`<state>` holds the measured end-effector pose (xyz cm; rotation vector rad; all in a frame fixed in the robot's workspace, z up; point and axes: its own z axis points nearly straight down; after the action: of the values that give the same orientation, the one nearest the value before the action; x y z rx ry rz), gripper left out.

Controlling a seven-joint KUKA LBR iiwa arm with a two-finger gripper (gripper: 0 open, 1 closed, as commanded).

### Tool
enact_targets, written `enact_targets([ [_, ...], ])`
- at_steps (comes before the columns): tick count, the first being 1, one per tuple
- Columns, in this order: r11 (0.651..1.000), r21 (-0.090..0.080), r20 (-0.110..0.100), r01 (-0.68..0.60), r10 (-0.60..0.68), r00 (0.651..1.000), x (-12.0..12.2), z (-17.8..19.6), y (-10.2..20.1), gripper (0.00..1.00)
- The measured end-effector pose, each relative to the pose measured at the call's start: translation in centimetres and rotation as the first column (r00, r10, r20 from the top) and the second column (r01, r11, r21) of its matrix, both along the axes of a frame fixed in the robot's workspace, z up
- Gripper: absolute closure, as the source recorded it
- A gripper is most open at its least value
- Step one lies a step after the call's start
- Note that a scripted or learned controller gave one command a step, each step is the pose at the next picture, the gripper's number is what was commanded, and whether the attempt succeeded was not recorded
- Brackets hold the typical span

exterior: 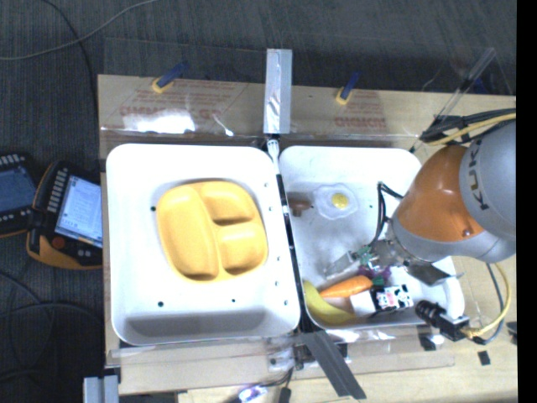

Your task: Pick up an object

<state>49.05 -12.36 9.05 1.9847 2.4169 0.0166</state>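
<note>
The arm [457, 204] is being seen reaching in from the right, its orange band positioned over the right bin [394, 162]. The gripper [369, 263] is being held low in that bin's near half, just above a carrot [346, 287] and close to a banana [325, 307]. Whether anything is being pinched cannot be told, as the tip is being obscured by the wrist and by clutter.

The carrot is being seen lying across the banana's upper edge, both resting against the near wall of the right bin. A small black-and-white item [391, 298] is being noted just to the right of the carrot. A fried-egg toy [337, 200] is being observed in the far half of the same bin, well apart from the gripper, with a small brown piece [296, 205] beside the dividing wall.

In the left bin [126, 250], a yellow divided tray [211, 228] is being seen lying flat near the middle.
</note>
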Motion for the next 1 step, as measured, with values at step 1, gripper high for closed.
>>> enact_targets([
  [1,1.0,0.0,-0.022,-0.029,0.029,0.999,0.01,9.47,-2.91,0.0],
])
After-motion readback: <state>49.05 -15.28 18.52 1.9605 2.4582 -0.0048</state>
